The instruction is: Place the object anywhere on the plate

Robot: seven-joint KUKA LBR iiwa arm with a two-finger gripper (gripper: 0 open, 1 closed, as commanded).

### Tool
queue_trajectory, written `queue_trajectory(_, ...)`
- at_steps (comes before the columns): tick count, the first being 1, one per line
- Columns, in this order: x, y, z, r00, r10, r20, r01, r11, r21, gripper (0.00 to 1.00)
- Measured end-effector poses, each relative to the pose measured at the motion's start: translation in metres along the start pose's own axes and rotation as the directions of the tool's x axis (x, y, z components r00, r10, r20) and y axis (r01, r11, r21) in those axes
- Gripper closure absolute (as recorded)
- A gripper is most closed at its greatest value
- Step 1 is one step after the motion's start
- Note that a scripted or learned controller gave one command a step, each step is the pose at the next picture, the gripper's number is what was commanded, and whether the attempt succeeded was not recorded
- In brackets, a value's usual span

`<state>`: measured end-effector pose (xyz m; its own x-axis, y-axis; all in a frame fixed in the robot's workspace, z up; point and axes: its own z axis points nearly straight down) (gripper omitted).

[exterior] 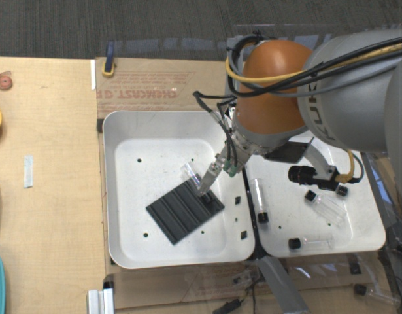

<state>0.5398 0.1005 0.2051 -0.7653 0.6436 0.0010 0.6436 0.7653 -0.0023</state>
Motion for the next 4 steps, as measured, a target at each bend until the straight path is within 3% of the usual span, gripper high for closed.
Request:
queue_trajectory(1,-0.002,-0.001,-0.008,1.0,0.005,0.0,-0.005,1.0,0.001,1.0)
queue_trajectory(2,-0.01,-0.015,0.014,0.963,-0.27,0.0,0.27,0.963,-0.001,1.0)
queue_trajectory(3,-0.01,-0.015,0.014,0.963,-0.271,0.001,0.271,0.963,-0.001,0.0)
queue_trajectory(4,-0.007,0.052,-0.006,0.976,-0.218,0.003,0.218,0.976,-0.002,0.0)
